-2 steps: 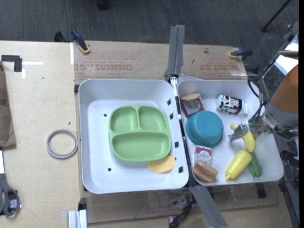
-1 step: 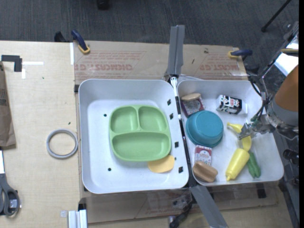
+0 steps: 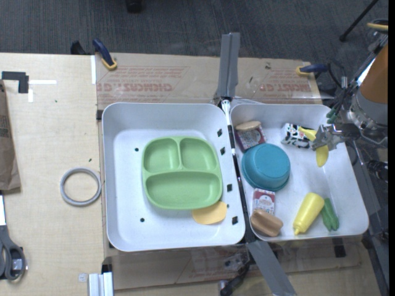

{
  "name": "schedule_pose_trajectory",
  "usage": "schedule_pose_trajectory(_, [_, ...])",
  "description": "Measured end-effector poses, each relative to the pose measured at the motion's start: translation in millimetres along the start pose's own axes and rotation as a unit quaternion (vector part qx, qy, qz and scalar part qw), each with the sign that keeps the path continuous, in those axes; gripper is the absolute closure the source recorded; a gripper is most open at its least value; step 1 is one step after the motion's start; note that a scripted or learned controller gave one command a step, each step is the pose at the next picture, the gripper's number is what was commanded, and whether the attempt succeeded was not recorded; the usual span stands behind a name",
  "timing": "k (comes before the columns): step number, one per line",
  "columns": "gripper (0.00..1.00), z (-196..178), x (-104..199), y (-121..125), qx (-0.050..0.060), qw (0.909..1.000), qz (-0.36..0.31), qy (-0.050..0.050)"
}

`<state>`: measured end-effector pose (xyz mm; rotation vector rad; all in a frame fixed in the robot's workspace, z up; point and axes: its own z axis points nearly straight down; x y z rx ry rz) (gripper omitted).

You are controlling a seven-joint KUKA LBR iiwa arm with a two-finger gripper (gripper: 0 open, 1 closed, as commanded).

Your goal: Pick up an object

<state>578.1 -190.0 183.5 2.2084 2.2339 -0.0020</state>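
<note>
At the right edge of the frame, the grey two-finger gripper (image 3: 325,142) is hanging over the right white plastic bin (image 3: 345,184), its jaws clenched on a small yellow curved piece (image 3: 321,155) that is dangling clear of the bin floor. The pick appears largely done; carrying it off is what is left. A blue bowl (image 3: 266,166) is sitting mid-bin, untouched.

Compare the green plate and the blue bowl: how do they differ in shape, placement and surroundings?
The green plate is a flat, rounded rectangle split into three compartments; the blue bowl is round and undivided. The plate lies in the left bin, the bowl in the right bin. The plate has one neighbour, a yellow piece at its lower edge; the bowl sits among several small items. Both look like plain plastic dishes.
</note>
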Motion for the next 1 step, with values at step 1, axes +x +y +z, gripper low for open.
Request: schedule_pose_trajectory(1, [1.0, -6.5, -12.0, 1.2, 0.0, 0.9956, 0.094, 0.0])
